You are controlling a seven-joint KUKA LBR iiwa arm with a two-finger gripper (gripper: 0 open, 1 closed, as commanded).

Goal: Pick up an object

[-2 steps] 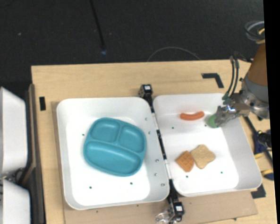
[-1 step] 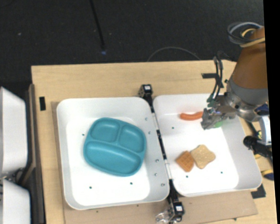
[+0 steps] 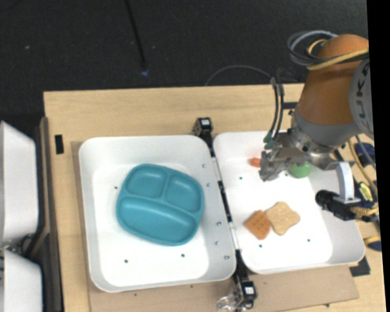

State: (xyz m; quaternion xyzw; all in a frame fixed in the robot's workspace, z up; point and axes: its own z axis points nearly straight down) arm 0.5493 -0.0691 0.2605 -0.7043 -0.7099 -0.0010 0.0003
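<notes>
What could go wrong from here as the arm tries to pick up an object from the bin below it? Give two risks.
1. The gripper hangs between a small orange piece and a green object that it partly hides; it could nudge either aside instead of catching it.
2. The brown slice and the tan slice lie touching, so a try at one may drag the other along.

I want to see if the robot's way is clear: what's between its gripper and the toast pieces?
Only bare white floor of the right bin lies between gripper and toast pieces, as the camera view shows.
</notes>
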